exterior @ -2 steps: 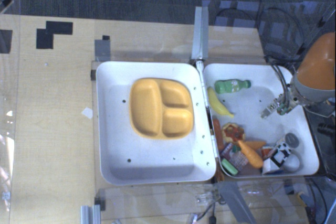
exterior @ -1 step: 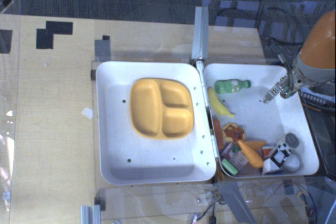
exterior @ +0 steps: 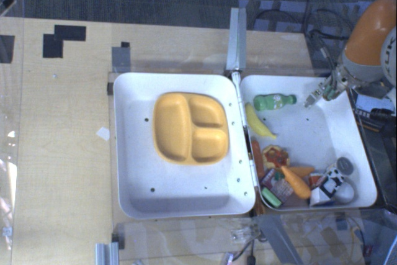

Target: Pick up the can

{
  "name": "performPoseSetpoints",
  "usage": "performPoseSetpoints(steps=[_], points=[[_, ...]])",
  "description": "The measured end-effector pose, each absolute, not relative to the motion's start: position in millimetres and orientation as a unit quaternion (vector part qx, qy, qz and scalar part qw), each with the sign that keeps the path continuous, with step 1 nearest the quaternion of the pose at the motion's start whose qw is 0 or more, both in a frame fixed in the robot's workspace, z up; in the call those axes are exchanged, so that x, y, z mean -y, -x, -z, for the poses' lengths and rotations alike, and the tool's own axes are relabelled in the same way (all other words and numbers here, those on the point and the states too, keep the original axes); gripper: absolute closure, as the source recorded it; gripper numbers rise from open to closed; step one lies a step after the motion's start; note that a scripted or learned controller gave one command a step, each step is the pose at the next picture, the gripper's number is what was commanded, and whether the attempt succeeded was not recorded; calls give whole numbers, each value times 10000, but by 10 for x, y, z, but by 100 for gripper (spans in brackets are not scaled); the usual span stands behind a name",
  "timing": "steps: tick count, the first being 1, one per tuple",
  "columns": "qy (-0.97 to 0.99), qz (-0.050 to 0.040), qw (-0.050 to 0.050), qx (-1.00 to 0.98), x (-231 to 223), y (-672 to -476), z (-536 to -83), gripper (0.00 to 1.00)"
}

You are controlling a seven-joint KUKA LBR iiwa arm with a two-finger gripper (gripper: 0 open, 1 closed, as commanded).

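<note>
I'm hovering the gripper (exterior: pixel 314 95), grip state unclear, far from the can (exterior: pixel 343 166) beside the carrot (exterior: pixel 296 182); descending straight is advisable.

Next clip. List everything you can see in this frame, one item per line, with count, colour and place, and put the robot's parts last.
shallow white bins: two, white, side by side on the bench
compartment tray: one, yellow, centre of left bin
plastic bottle: one, green, lying at top of right bin
banana: one, yellow, right bin, left side
carrot-shaped item: one, orange, lower right bin
small metal can: one, grey, right bin, lower right
mixed small packages: several, varied colours, lower right bin, too cluttered to identify
arm: one, grey and orange, right edge
end effector: one, over right bin's top right
</note>
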State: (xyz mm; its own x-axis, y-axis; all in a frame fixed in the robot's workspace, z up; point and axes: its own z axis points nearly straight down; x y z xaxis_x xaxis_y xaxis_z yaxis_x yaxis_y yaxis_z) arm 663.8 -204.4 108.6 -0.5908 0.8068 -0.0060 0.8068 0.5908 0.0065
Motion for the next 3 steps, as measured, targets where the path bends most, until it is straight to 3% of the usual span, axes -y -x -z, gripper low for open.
performPoseSetpoints(steps=[1, 2, 3], points=[[-2891, -10, 54, -9573, 2045, -6719, -1187, 100], [-1033, 0, 62, -9946, 2056, -6495, -2550, 100], [360, 7, 60, -9993, 2036, -6204, -4353, 100]])
